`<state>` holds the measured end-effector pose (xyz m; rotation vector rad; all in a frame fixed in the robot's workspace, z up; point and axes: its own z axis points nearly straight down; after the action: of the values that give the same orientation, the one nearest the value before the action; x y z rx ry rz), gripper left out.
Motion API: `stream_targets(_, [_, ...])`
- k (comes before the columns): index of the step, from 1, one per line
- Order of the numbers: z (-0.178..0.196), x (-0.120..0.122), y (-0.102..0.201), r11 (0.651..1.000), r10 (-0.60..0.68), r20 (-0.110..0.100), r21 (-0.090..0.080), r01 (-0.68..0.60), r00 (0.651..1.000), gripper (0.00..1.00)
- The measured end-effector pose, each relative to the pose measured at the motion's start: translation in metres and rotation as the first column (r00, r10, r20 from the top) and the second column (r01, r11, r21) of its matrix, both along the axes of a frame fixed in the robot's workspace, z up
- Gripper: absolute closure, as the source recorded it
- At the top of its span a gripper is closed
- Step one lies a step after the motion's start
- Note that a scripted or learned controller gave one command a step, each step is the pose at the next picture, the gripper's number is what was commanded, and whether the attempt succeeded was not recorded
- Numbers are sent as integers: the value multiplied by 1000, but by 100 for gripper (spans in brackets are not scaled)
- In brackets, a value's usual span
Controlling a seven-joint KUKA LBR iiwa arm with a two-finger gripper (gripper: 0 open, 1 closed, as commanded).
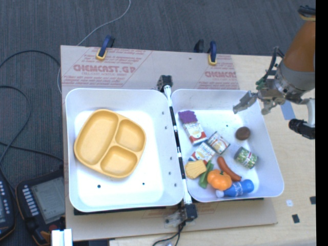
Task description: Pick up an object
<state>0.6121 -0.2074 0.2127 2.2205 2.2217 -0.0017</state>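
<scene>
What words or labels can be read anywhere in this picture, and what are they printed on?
"CHEMCAST GP" in red, on the protective sheet covering the board behind the left bin.
A partial repeat of "CHEMCAST" on the same sheet behind the right bin, near the blue clamp.
Labels on the small packets and the green can: too small to read.

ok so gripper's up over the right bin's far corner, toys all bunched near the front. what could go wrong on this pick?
1. Clutter: the orange fruit, sausage and blue bottle touch or overlap, so a descent there may hit two items or pinch none.
2. The green can and brown ball look rounded and may roll away from a closing finger.
3. The gripper hangs by the right bin rim; a straight drop risks clipping the wall.
</scene>
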Motion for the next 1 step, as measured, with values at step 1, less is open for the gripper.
stream_targets(1, [-116,4,0,1000,4,3,4,-4,1000,0])
